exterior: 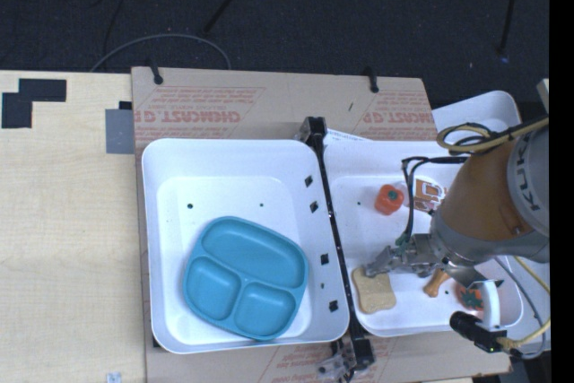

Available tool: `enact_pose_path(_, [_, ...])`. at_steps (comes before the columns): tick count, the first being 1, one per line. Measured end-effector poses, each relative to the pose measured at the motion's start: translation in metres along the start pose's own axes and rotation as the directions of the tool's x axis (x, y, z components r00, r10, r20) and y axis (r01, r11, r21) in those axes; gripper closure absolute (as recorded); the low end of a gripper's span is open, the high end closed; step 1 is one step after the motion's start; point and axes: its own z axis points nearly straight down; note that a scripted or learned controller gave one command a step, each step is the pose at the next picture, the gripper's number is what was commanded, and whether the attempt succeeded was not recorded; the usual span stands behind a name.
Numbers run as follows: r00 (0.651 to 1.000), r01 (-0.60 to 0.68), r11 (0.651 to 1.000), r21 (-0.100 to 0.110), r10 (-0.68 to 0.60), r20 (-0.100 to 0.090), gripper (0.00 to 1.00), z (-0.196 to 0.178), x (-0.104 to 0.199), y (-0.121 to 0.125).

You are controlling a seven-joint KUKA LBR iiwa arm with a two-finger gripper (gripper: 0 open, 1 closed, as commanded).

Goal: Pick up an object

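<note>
My gripper [378, 265] reaches in from the right and hangs low in the right bin [359, 170], its grey fingers just above a tan slice of toast [374, 291] near the bin's front left. An orange-red toy fruit [388, 199] lies farther back in the same bin. An orange stick-shaped item [437, 282] pokes out beneath the arm's wrist. The arm's orange band and grey body cover much of the bin's right side.
The left bin [170, 166] holds a blue three-compartment plate [244, 276]. A black divider bar [325, 220] runs between the two bins. A small card with a printed picture [427, 193] lies at the back right. Cables loop over the arm.
</note>
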Motion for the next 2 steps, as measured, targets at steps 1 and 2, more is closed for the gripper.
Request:
enact_pose_path(1, [1.0, -0.004, 1.0, -0.004, 0.004, -0.002, 1.0, -0.013, 0.0, 0.002])
enact_pose_path(2, [1.0, -0.005, 1.0, -0.002, 0.005, 0.003, 1.0, -0.066, -0.008, -0.005])
